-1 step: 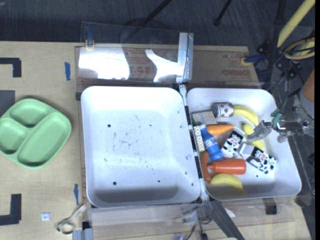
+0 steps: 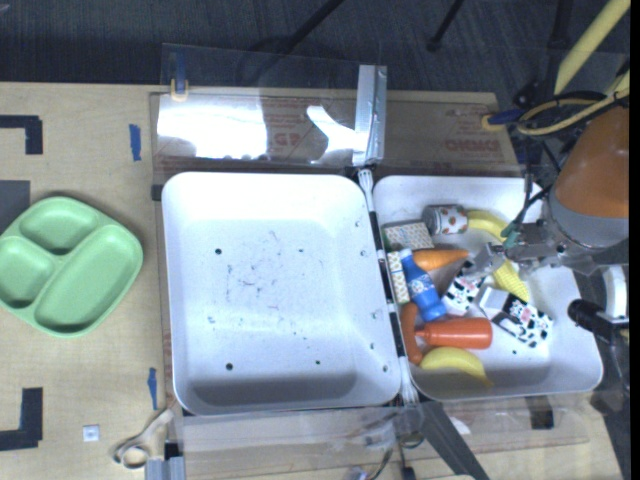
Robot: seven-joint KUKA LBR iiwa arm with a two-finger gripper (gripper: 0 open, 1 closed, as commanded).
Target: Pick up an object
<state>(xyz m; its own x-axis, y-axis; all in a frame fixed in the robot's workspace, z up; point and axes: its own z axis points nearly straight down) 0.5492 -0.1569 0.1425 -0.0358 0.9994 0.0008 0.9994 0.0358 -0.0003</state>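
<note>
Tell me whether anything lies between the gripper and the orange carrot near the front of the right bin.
Yes. The gripper is low over the pile in the right bin. Between it and the carrot lie a black-and-white spotted toy and the blue bottle, crowded close around the carrot.

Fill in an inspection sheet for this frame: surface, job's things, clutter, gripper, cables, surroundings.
Surface: wooden bench bearing two white bins; left bin shows only marks and specks.
Job's things: right bin holds a pile: blue bottle, orange carrot-like toys, yellow banana-like pieces, black-and-white spotted items.
Clutter: green divided plate left of the bins.
Gripper: gripper low over the pile; jaws' state unclear.
Cables: yellow and dark cables at upper right.
Surroundings: clear panel behind the left bin.
</note>
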